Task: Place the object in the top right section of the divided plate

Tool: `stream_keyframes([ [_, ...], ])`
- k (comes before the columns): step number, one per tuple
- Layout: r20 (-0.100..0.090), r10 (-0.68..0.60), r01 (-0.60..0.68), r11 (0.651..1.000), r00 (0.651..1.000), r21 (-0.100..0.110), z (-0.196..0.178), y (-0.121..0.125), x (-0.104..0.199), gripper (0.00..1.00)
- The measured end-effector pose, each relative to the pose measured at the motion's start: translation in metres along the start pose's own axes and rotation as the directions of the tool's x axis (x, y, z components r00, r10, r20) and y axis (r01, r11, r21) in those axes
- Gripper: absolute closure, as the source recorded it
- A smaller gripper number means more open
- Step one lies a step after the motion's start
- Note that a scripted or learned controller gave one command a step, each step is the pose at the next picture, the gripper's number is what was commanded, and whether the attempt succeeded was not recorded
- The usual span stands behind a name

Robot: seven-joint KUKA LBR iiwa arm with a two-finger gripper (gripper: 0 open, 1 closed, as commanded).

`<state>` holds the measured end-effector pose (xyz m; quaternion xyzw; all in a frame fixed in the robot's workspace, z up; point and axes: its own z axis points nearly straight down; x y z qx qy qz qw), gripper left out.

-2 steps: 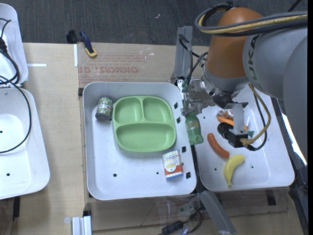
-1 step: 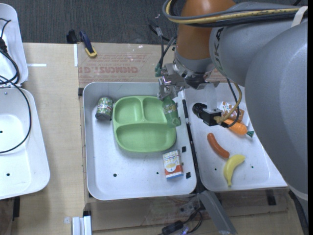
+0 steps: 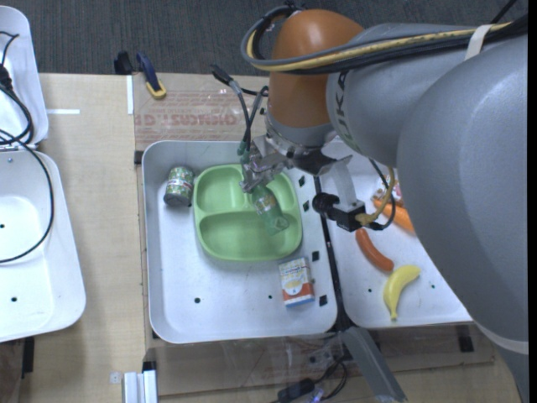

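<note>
Camera view: nearest the lower edge, the left bin (image 3: 168,309) has a broad stretch of bare white floor along its front wall, broken only by a small carton (image 3: 297,282) lying close to the rim it shares with the right bin (image 3: 436,309). In that right bin a banana (image 3: 398,288) lies near the front, with a red sausage-shaped piece (image 3: 374,250) just behind it and an orange thing (image 3: 401,217) beyond, partly cut off by the arm (image 3: 453,141). Further back in the left bin sits the green divided plate (image 3: 243,225), with open floor on its left up to a small can (image 3: 178,185) lying on its side just off the plate's far left corner. The gripper (image 3: 262,193) hangs over the plate's right-hand section, its fingers closed on a clear, pale-green object (image 3: 270,212) that is hard to make out against the plate; whether it touches the plate cannot be told. The orange band and the grey arm hide the bins' far right corners and much of the right bin. On the bench behind lies a blue-handled tool (image 3: 149,75).
</note>
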<state>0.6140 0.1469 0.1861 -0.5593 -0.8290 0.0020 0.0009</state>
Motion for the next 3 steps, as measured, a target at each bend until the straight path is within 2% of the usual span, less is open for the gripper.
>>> stream_keyframes([
  [1,0.001,-0.092,0.092,0.996,0.996,-0.001,-0.036,-0.045,-0.047,1.0],
  [2,0.002,-0.251,0.251,0.968,0.968,-0.003,-0.037,-0.022,-0.068,1.0],
  [3,0.002,-0.251,0.251,0.968,0.968,-0.003,-0.037,-0.022,-0.068,0.0],
])
